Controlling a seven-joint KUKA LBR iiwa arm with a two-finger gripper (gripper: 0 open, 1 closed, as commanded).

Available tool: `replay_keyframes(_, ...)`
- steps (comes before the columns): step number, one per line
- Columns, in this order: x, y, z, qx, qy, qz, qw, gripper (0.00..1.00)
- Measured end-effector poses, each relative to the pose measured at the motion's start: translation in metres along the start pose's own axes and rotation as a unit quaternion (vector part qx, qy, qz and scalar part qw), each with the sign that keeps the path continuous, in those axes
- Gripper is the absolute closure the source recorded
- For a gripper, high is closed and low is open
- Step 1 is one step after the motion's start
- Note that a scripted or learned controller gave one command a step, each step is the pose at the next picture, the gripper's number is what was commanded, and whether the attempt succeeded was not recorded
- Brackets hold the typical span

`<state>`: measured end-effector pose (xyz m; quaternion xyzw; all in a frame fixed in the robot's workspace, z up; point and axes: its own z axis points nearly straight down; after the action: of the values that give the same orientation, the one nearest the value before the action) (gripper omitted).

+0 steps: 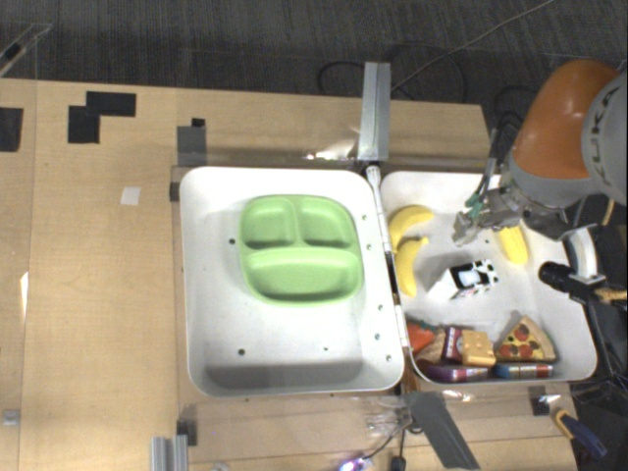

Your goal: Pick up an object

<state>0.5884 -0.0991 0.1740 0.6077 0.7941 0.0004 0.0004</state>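
Observation:
My gripper (478, 222) hangs over the back of the right bin (579, 356), pointing down and to the left. Just left of it lies a yellow banana (405, 241), bent along the bin's left wall. Another yellow piece (513, 243) lies directly right of the gripper, partly under the wrist. A small black-and-white toy (473, 277) sits in the bin's middle, below the gripper. Along the front wall lie a pizza slice (525, 339), a tan cracker-like piece (475, 345), a red item (421, 340) and a dark packet (449, 345). Nothing shows between the fingers.
The left bin (206, 292) holds a green divided plate (297, 246). A metal post (375, 116) rises behind the seam between the bins. The arm's orange band (559, 126) and black cabling (574, 281) hang over the right bin's right side. Wooden bench surrounds the bins.

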Motion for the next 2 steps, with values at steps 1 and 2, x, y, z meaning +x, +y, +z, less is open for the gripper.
replay_keyframes(1, 0.0, 0.0, 0.0001, 0.0, 0.0, 0.0, 1.0, 0.0)
replay_keyframes(2, 0.0, -0.0001, 0.0001, 0.0, 0.0, 0.0, 1.0, 0.0)
